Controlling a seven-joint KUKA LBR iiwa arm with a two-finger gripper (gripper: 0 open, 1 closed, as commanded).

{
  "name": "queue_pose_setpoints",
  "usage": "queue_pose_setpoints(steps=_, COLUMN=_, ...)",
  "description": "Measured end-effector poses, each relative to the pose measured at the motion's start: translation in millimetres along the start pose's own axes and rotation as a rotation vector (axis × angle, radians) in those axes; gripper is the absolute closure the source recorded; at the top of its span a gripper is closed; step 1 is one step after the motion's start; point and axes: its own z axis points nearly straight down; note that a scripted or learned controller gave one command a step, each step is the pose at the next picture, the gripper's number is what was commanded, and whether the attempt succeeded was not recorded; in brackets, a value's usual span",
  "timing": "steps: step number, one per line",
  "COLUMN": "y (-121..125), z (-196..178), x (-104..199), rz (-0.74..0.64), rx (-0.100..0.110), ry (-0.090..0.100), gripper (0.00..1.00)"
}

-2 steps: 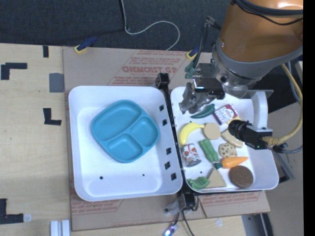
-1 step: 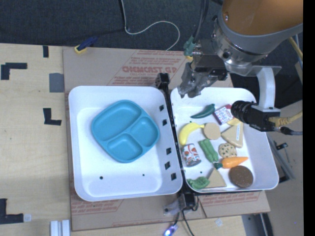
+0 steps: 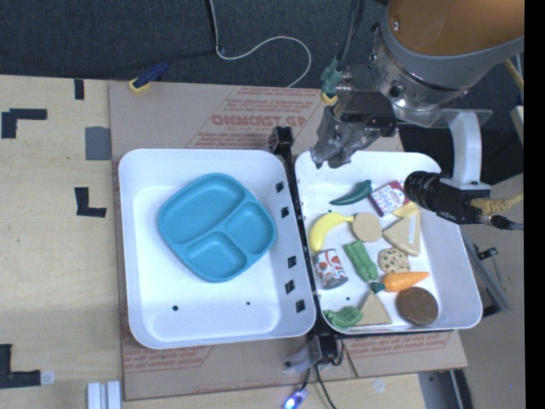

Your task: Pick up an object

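Cardboard sheeting covers the bench beneath two white bins. Landmark: the right bin [image 3: 451, 262]. The arm [image 3: 443, 32] leans in above its far edge, wrist angled down, with the gripper [image 3: 332, 153] hanging over the bin's far left corner. Its opening cannot be told; nothing is seen held. Toy foods, including a banana [image 3: 328, 227] and carrot [image 3: 404, 280], lie inside the bin. A blue plate [image 3: 217, 226] sits in the bin beside it.

This is a robot lab or test bench, not a home. Two white bins [image 3: 136, 254] sit on a cardboard sheet [image 3: 247, 113] over a plywood bench [image 3: 51, 228] marked with black tape. Toy food [image 3: 375, 262] fills one bin. Loose cables [image 3: 255, 49] trail across dark carpet.
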Motion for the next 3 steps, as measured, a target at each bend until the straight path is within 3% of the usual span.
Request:
queue_pose_setpoints(steps=1, y=0, z=-33, x=-24, rz=0.003, rx=-0.004, ry=0.001, gripper=1.00)
queue_pose_setpoints(steps=2, y=0, z=-31, x=33, rz=-0.004, rx=0.000, ry=0.002, gripper=1.00)
queue_pose_setpoints(steps=3, y=0, z=-31, x=43, rz=0.001, rx=-0.001, ry=0.001, gripper=1.00)
